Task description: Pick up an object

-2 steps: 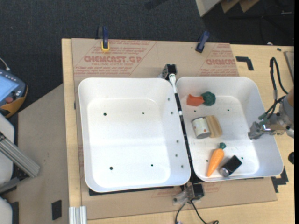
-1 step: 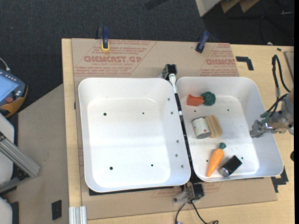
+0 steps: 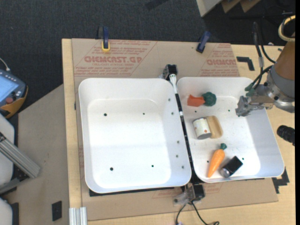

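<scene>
The right bin (image 3: pixel 262 139) holds several small objects. An orange block with a green round piece (image 3: pixel 201 100) lies near its back. A white cylinder beside a tan wooden block (image 3: pixel 206 127) sits at its middle. An orange carrot toy (image 3: pixel 216 161) and a black and grey object (image 3: pixel 231 166) lie near its front. My gripper (image 3: pixel 244 107) hovers over the back right part of this bin, to the right of the green piece and apart from every object. Nothing shows between its fingers.
The left bin (image 3: pixel 93 139) stands beside the right one, their rims meeting along a black-dotted divider (image 3: pixel 182 125). Clamps (image 3: pixel 105 37) hold the cardboard base at the back. Cables (image 3: pixel 260 41) run at the right behind the arm.
</scene>
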Robot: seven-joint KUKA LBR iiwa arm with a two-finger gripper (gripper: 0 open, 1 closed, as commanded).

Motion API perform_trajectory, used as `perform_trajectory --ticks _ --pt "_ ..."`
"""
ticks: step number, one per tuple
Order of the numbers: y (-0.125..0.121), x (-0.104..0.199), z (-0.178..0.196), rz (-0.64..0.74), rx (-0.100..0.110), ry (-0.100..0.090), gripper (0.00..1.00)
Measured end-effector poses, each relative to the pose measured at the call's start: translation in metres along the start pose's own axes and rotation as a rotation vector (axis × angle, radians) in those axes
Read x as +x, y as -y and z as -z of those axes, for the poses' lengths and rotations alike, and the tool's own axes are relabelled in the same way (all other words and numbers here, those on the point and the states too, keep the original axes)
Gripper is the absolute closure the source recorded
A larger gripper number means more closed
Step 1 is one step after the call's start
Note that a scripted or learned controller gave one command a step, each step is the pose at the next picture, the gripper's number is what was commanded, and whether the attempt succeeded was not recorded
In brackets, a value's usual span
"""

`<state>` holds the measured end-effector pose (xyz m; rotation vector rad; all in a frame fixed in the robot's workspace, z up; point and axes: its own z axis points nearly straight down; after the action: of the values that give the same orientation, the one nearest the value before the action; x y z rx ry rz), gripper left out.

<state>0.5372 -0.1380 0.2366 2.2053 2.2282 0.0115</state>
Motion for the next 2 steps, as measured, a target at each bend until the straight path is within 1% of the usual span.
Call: perform_trajectory --ticks 1,2 --pt "0.061 0.015 -0.004 -0.012 0.015 -0.002 1.0" --pt "-0.019 0.077 0.033 -0.001 0.001 0.0 1.0"
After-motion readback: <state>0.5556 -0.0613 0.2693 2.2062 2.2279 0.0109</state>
